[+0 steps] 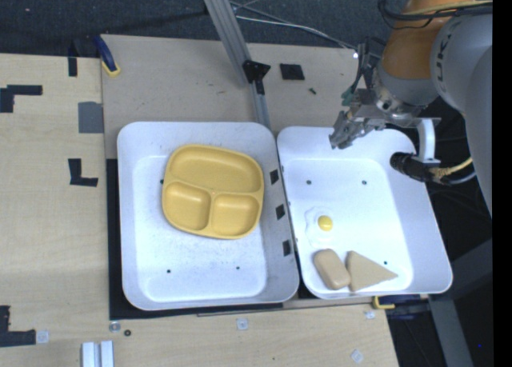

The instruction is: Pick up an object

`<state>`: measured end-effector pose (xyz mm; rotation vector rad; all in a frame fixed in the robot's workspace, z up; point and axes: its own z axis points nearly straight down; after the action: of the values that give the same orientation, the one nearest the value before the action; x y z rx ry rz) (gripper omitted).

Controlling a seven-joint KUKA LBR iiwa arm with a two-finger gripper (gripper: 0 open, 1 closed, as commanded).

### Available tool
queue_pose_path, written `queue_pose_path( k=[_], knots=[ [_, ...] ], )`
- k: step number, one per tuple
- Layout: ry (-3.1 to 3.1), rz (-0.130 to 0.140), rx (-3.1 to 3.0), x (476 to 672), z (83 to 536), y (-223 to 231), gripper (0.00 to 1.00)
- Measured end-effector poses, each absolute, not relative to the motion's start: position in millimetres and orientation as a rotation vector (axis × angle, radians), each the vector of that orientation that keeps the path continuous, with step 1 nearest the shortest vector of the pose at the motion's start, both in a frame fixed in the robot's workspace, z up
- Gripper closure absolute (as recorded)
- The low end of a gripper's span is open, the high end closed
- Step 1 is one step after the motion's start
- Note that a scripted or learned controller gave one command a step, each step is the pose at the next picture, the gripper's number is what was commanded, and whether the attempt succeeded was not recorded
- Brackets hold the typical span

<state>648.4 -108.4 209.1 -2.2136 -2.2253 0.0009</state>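
Two white bins sit side by side. The left bin (pixel 140 221) carries a yellow tray (pixel 213 190). The right bin (pixel 416 229) holds a tan wedge (pixel 368 270), a roll (pixel 330 269) just beside it, and a fried egg (pixel 323 222) nearby. The gripper (pixel 342 138) hangs over the right bin's far rim, holding nothing; its opening I cannot tell.
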Motion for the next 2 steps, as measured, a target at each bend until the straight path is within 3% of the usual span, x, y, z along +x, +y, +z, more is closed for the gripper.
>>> queue_pose_path(
  k=[2],
  knots=[
    [-2.228,-0.001,-2.212,646.8,212.1,6.4,1.0]
  ],
)
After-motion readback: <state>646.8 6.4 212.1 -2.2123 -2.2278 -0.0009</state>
